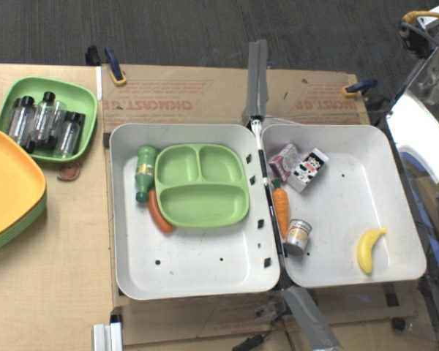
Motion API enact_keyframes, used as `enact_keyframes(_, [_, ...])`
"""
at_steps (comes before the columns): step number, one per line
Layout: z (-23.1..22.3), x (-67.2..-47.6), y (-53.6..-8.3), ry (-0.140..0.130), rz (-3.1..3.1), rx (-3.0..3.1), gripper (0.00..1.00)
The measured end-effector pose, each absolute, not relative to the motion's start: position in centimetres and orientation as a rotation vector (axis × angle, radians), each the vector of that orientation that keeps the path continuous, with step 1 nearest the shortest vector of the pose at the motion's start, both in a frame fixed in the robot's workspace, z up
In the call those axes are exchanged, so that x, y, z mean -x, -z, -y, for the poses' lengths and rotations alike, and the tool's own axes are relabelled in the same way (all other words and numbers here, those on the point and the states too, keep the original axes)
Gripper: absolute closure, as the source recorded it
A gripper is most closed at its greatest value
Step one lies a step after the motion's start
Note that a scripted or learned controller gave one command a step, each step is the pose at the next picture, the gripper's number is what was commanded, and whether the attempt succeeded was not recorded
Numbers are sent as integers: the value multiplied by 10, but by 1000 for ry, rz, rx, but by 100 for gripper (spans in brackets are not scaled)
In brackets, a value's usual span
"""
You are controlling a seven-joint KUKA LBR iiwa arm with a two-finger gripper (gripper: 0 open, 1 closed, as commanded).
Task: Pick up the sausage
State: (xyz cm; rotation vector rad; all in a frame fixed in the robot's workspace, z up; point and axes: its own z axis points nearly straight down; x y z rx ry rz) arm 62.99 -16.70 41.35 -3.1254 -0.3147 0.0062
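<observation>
- At the far left edge, a stack of orange plates (pixel 7 189) lies on the wooden bench (pixel 58 284).
- Just behind the stack, a green square bowl (pixel 84 108) holds several small clear bottles (pixel 44 123) with black caps. They lie side by side.
- The left bin (pixel 197 269) holds three things, all in its back half.
- A green toy bottle (pixel 144 172) lies near the left wall of this bin.
- The sausage (pixel 159 212), reddish orange, lies at a slant just in front of the green toy bottle. It is against the front left corner of the green divided plate (pixel 201 185).
- The green divided plate has three compartments, and nothing lies in them.
- The right bin (pixel 336 269) holds five things.
- A carrot (pixel 281 207) lies along its left wall, and a small tin can (pixel 298 236) lies just in front of it.
- A pink packet (pixel 283 163) and a white carton (pixel 307 170) with black marks lie together near the back left.
- A banana (pixel 369 248) lies alone near the front right corner, well apart from the others.
- Beyond the right bin, at the right edge, there is grey and white machinery (pixel 417 115). It is cut off by the edge, so its pose cannot be told.
</observation>
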Motion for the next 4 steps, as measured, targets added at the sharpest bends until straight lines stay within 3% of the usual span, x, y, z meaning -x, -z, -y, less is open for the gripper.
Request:
enact_keyframes(1, [206, -648, -440, -8, 314, 3125, 100])
enact_keyframes(2, [197, -649, -439, -9, 811, 3033, 100])
enact_keyframes(3, [221, -649, -396, -9, 320, 3123, 100])
enact_keyframes(4, [212, -647, -396, -9, 318, 3124, 100])
